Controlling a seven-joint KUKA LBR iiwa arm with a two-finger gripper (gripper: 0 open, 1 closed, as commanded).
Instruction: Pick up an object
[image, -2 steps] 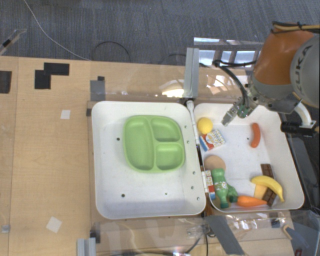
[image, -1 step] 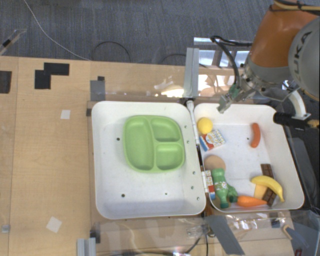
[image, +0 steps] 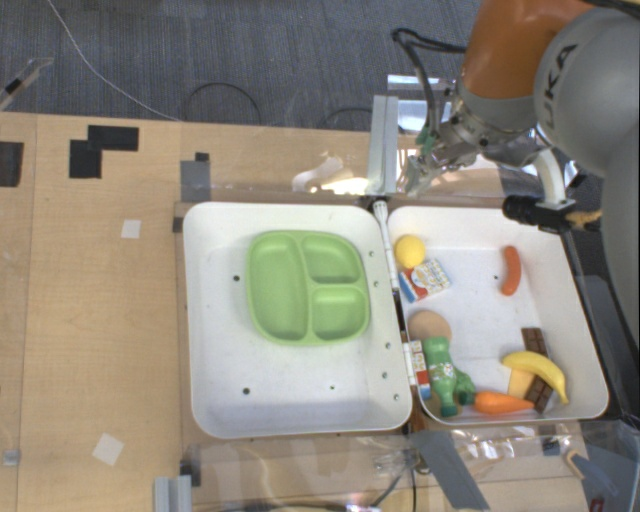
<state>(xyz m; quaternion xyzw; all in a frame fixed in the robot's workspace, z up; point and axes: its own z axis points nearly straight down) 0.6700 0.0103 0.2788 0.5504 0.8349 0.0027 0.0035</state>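
Hovering pincer (image: 418, 170), grip unclear | curved banana (image: 538, 372) | glossy sectioned green plate (image: 307, 287)

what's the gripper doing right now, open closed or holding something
gripper: above the far edge of the right bin, open or closed cannot be told, nothing seen between its fingers

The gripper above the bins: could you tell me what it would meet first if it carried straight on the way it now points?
Probably the far rim of the right bin, just below the gripper. Depth is unclear; a steeper line could reach the yellow ball.
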